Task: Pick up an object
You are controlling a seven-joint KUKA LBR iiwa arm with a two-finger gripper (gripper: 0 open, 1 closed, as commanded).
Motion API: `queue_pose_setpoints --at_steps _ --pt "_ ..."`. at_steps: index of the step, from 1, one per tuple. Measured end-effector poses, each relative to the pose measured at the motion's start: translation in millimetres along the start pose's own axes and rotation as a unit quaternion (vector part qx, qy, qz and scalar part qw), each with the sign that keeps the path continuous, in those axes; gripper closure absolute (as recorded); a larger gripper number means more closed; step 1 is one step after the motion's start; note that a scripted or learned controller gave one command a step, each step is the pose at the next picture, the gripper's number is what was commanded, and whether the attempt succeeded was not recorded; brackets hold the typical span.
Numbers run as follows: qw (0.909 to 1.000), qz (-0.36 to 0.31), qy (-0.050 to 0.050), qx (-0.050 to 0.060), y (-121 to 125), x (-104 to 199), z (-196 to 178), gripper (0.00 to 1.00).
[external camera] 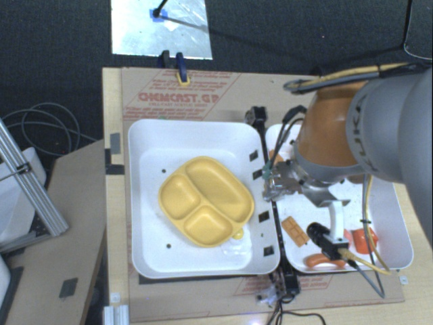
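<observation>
Camera view, red "CHEMCAST GP" printed on cardboard sheet (pixel 183 95) (smaller lines unreadable), yellow divided plate (pixel 206 200) in left bin (pixel 145 249), orange-brown block (pixel 295 229) in right bin (pixel 392 215), end effector (pixel 274 181) above right bin's left edge, grip state cannot be told

On my feed the big one is a yellow three-section plate (pixel 206 200). It's lying flat, open side up, turned at an angle in the middle of the left bin (pixel 152 252). There's a small see-through thing (pixel 235 247) right by its lower edge, but I can't tell what it is. In the right bin (pixel 400 246) there's an orange ridged rectangle (pixel 295 229) lying flat near the left wall, an orange-red long piece (pixel 323 262) along the front wall, and a red-orange chunk (pixel 365 240) nearby that's partly hidden.
</observation>
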State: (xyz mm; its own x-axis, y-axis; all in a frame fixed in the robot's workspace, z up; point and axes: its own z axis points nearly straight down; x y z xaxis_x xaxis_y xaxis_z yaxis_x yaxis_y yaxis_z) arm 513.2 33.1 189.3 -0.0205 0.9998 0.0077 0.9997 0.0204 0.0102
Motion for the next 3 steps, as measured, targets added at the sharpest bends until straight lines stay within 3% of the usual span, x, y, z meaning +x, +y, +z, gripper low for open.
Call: queue_pose_setpoints --at_steps 1,2,3 --pt "1.0000 0.006 -0.003 0.003 -26.1 13.4 -34.7 1.00" --pt "1.0000 0.007 -0.004 0.003 -17.8 9.7 -60.3 1.00" --pt "0.9999 0.007 -0.004 0.007 -26.8 33.0 -10.4 1.00"
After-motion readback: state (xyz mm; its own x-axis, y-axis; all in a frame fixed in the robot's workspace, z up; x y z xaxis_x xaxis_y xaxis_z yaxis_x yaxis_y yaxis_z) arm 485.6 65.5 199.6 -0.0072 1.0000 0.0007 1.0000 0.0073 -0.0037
